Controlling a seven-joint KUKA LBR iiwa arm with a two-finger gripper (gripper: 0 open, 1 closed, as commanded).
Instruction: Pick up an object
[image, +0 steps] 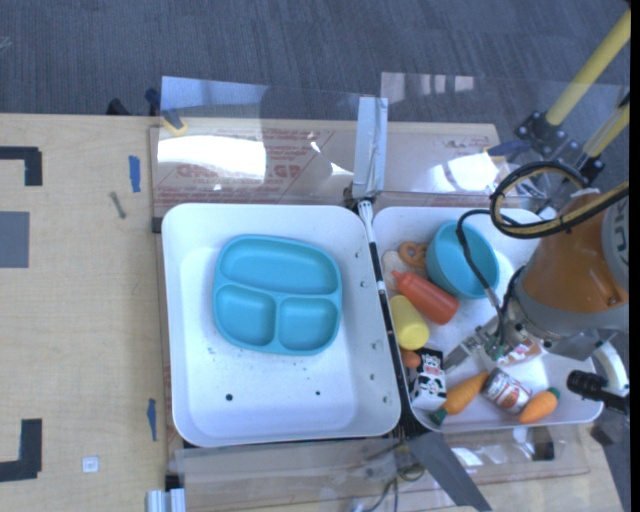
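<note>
A light wooden table (70, 330) carries two shallow white bins side by side. The left bin (190, 400) holds one thing: a blue divided plate (277, 295) with three compartments, lying flat near the bin's middle. The right bin (580, 412) is crowded, and the grey arm with its orange band (570, 270) reaches into it from the right.

Counted in the right bin: one blue bowl (462, 258), tipped on its side at the far end; one red bottle-shaped toy (427, 295) lying just left of the bowl; one yellow rounded piece (408, 322) near the bin's left wall, touching the red toy; one small black-and-white cow figure (430, 375) nearer the front; two orange carrot-like pieces, one (464, 393) beside the cow and one (539, 405) near the front right; and one small can with a red label (507, 391) lying between the two carrots.

The end effector (495, 345) sits low over the near half of the right bin, just above the can and the first carrot. Whether it is spread or closed cannot be told from here.
</note>
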